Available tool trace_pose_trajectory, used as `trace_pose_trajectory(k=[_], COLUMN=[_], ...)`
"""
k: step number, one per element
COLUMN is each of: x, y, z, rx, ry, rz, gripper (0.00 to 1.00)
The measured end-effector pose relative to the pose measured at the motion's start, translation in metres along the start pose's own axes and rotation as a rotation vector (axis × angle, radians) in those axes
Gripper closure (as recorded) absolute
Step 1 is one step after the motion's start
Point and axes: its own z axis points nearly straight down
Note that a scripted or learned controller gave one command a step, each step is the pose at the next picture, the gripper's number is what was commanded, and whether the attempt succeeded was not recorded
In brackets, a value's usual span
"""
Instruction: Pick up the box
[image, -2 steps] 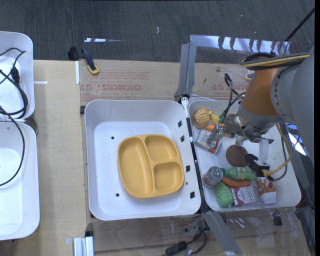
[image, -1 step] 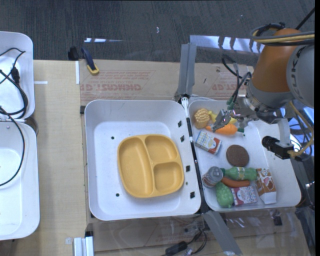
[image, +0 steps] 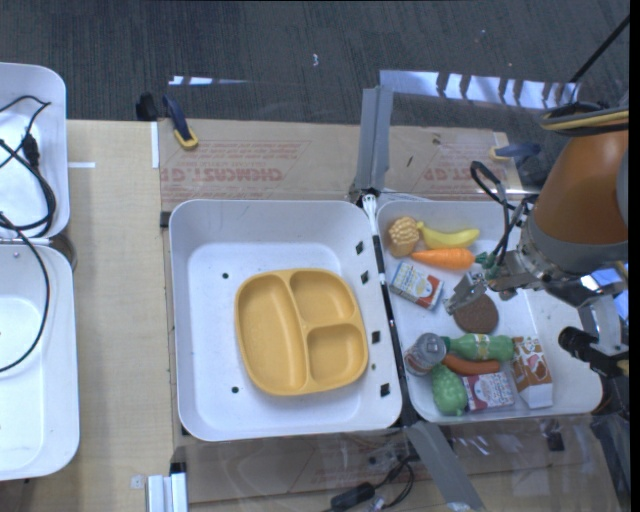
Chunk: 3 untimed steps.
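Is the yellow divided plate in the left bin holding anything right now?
Empty. The yellow divided plastic plate lies flat in the left white bin, and all three compartments show bare yellow; the toy food sits in the right white bin.
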Motion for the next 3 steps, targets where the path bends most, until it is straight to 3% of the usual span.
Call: trace_pose_trajectory(k=[1, 2, 3], x=[-0.014, 0.012, -0.008], y=[0.037, 0.039, 0.034], z=[0.088, -0.007, 0.091], rx=[-0.006, -0.001, -0.007], ry=[-0.002, -0.001, -0.003], rz=[-0.112, -0.104, -0.189], gripper=[0.00, 0.00, 0.00])
